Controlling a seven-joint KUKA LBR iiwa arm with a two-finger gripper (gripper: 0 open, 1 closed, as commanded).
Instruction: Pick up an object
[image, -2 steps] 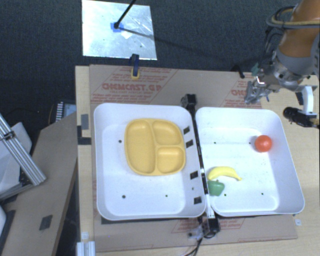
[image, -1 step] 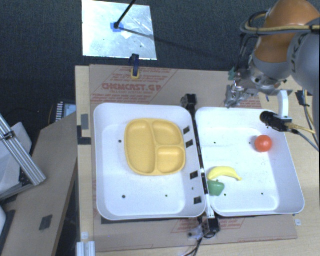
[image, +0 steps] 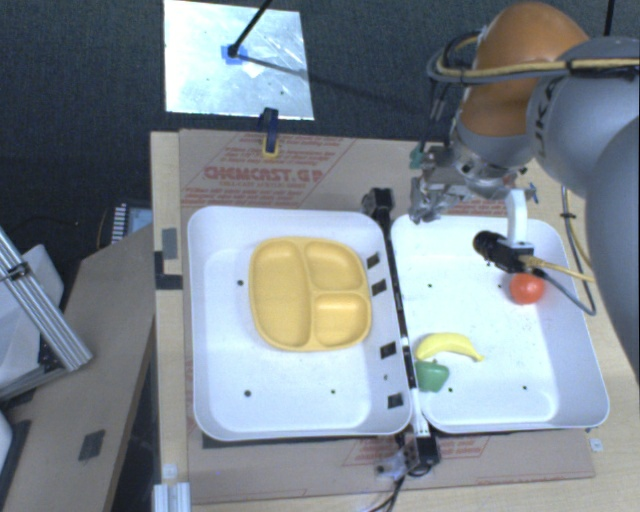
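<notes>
The right bin (image: 560, 395) holds a yellow banana (image: 448, 346) near its front left. A small green object (image: 433, 376) touches the banana's front side. A red-orange ball-like fruit (image: 527, 288) lies toward the bin's right side. My gripper (image: 428, 205) hangs over the back left corner of the right bin, well behind the banana and left of the red fruit. I see nothing held in it.
The left bin (image: 215, 390) holds a yellow divided plate (image: 307, 293). A black divider with clips (image: 392, 300) runs between the bins. A black cylinder on a white bracket (image: 497, 248), with a yellow cable, hangs from the arm just behind the red fruit.
</notes>
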